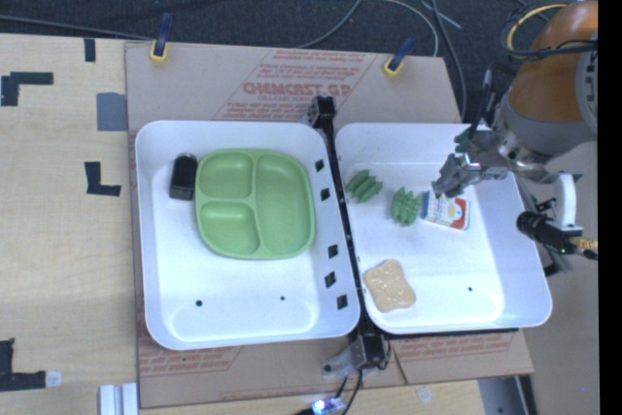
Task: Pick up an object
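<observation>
My gripper (pixel 454 178) hangs over the right bin (pixel 515 296), near its upper middle. Just below it lies a small white carton with red and blue print (pixel 451 212), and the gripper's tip overlaps the carton's upper edge in this view. A green ridged piece (pixel 405 206) lies immediately left of the carton. A second green ridged piece (pixel 363 186) sits further left, near the divider. A tan flat biscuit-like piece (pixel 390 285) rests in the bin's lower left. I cannot tell whether the gripper touches the carton.
The left bin (pixel 165 296) holds a green divided plate (pixel 256 203) with a small black block (pixel 183 177) at its left edge. Black clips run along the divider (pixel 335 238) between the bins. Cables trail across the dark floor behind the bench.
</observation>
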Controlling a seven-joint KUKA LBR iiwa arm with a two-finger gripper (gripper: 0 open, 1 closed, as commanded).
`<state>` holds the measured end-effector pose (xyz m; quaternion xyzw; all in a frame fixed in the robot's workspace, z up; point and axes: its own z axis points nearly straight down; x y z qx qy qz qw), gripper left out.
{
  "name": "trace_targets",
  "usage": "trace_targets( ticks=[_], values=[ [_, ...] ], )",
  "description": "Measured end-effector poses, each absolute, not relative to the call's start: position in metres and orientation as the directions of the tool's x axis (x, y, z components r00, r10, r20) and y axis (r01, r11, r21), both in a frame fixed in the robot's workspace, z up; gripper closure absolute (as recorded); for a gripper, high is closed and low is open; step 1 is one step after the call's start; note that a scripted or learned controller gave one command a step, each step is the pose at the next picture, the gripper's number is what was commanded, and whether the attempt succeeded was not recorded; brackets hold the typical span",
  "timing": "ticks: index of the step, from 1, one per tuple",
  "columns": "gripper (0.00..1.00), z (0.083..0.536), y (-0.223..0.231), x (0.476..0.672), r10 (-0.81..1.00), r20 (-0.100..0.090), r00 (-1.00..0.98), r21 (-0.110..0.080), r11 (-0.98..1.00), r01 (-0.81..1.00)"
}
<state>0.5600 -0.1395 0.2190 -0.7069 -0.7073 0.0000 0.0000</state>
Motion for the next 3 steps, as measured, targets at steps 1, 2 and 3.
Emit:
trace_targets(
  ticks=[1, 2, 3],
  values=[
    [1.00, 0.223, -0.084, 0.555, 1.000, 0.002, -0.006, -0.001, 0.006, 1.000],
    [1.00, 0.233, -0.031, 0.564, 1.000, 0.002, -0.007, -0.001, 0.007, 1.000],
    [1.00, 0.237, 0.025, 0.576, 1.000, 0.002, -0.007, -0.001, 0.007, 1.000]
  ],
)
